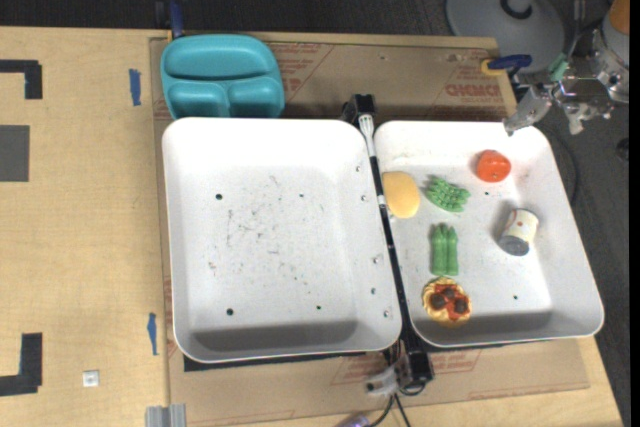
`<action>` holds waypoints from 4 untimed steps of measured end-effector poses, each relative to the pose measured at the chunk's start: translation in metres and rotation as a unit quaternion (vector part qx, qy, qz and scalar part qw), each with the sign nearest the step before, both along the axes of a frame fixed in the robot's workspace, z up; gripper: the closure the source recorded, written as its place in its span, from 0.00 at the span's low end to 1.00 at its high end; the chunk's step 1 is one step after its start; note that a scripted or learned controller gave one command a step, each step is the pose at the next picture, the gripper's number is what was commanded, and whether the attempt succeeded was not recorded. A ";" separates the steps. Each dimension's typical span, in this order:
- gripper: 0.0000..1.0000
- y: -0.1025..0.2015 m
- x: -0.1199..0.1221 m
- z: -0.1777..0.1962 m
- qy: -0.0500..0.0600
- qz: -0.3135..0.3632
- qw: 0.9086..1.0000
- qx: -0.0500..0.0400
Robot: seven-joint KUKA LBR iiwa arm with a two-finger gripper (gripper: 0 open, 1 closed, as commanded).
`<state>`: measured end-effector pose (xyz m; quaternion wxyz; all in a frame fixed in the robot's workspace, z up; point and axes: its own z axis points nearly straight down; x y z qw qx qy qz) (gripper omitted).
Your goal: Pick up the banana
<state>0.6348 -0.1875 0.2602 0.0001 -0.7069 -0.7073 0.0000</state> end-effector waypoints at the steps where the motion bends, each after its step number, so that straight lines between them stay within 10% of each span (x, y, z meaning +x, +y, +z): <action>1: 0.00 0.042 -0.084 -0.048 0.001 0.144 0.990 0.001; 2: 0.00 0.084 -0.106 -0.158 0.000 0.143 0.990 0.000; 3: 0.00 0.146 -0.155 -0.076 0.000 -0.058 0.998 0.000; 4: 1.00 0.146 -0.154 -0.066 -0.002 -0.058 0.998 0.000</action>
